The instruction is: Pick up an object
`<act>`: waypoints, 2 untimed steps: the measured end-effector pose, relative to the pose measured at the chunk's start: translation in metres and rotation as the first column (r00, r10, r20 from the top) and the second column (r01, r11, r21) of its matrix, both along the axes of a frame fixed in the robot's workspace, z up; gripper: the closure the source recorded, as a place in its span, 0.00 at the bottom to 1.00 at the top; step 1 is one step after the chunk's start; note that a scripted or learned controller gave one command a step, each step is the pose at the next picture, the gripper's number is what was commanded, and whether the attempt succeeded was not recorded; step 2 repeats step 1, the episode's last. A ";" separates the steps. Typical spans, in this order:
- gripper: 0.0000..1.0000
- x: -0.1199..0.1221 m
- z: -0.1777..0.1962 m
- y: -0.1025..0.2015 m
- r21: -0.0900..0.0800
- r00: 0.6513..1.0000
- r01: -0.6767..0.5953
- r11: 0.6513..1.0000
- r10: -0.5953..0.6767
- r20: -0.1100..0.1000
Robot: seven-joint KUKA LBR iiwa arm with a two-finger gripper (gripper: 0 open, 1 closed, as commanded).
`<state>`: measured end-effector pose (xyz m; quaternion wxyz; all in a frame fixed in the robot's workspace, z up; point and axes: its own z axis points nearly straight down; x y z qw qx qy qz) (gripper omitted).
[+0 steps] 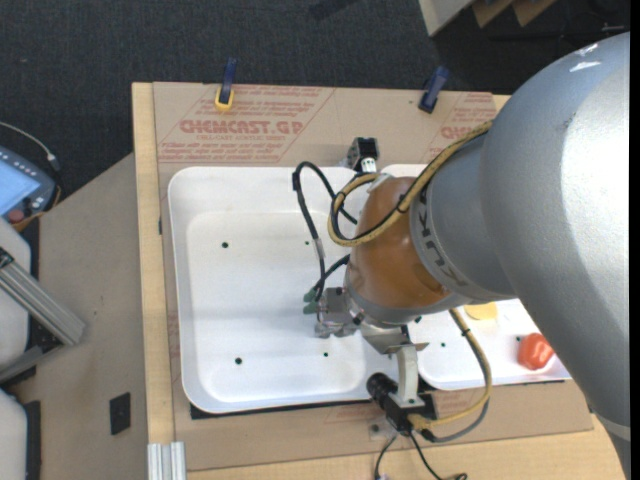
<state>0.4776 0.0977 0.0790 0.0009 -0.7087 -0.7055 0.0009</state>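
Arm over the bins, fingers hidden

The gripper (pixel 330 318) sat mid-frame, its state impossible to tell; the small orange object (pixel 535 351), lower right, looked light and smooth, best pinched across its middle.

Two white bins: the left bin (pixel 250 298) is plain white with a few small dark dots on its floor, and the right bin (pixel 500 353) is white too. In the right bin lie a red-orange object (pixel 536 351) and a pale yellow one (pixel 481 312). The bench (pixel 160 268) is tan board with faded red lettering along the upper part of the frame. A clamp with yellow and blue (pixel 226 86) sits at upper left, a blue clamp (pixel 434 88) at upper centre. The arm (pixel 540 198) is grey, with an orange band (pixel 385 258) and black and yellow cables (pixel 320 208). The floor (pixel 100 28) is dark grey carpet.
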 end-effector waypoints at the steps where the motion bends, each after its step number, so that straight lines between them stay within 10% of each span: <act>1: 1.00 0.034 0.078 0.021 0.001 1.000 -0.007 1.000 0.007 0.010; 2: 1.00 0.034 0.078 0.021 0.001 1.000 -0.007 1.000 0.007 0.010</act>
